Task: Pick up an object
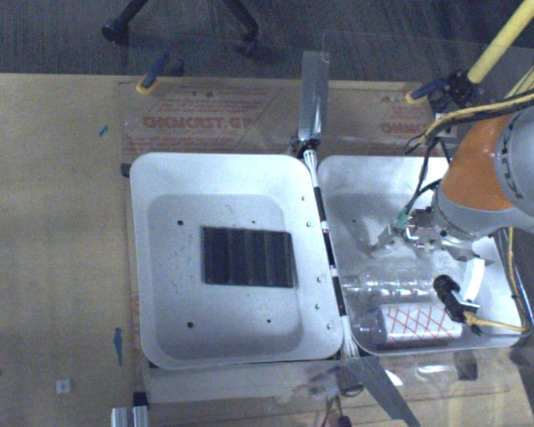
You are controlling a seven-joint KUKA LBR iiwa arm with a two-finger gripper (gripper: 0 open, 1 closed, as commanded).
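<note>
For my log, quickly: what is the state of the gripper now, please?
Gripper: low over the right bin, near a clear plastic object; open or shut cannot be told, and no object is seen held.

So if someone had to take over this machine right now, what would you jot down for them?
Tool: low over the right bin, near its middle; whether it grips anything cannot be told from this view.
Things: a clear plastic bottle lies in the right bin, with a red-and-white checked packet just in front of it. The left bin holds a dark slatted panel.
Done: nothing visibly lifted.
Left: grasp one object and raise it clear.
</note>
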